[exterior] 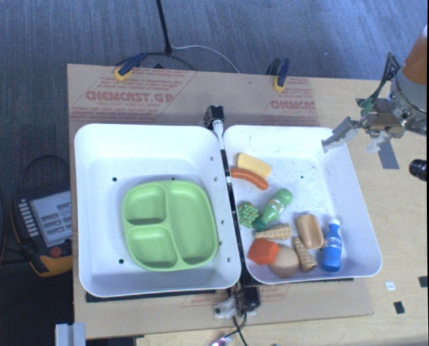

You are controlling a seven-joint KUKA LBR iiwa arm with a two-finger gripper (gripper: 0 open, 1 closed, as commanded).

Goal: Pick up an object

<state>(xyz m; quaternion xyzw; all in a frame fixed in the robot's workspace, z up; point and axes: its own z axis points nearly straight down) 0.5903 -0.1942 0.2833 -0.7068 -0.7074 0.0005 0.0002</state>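
Observation:
The right bin point(358, 215) holds several toy foods: a yellow block point(253, 164), an orange-red sausage point(249, 179), a green bottle point(275, 205), a green bumpy piece point(247, 214), a corn cob point(272, 232), a red piece point(263, 251), a bread roll point(309, 230) and a blue bottle point(332, 246). My gripper point(362, 144) hangs over the bin's far right corner, well away from the pile. Its two grey fingers are spread open, with nothing between them.
The left bin point(99, 157) bears a green divided plate point(171, 224). Both bins rest on a brown board point(127, 96) held by clamps at the far edge. A black cable runs off at the back, and a handheld controller point(45, 222) lies at the left.

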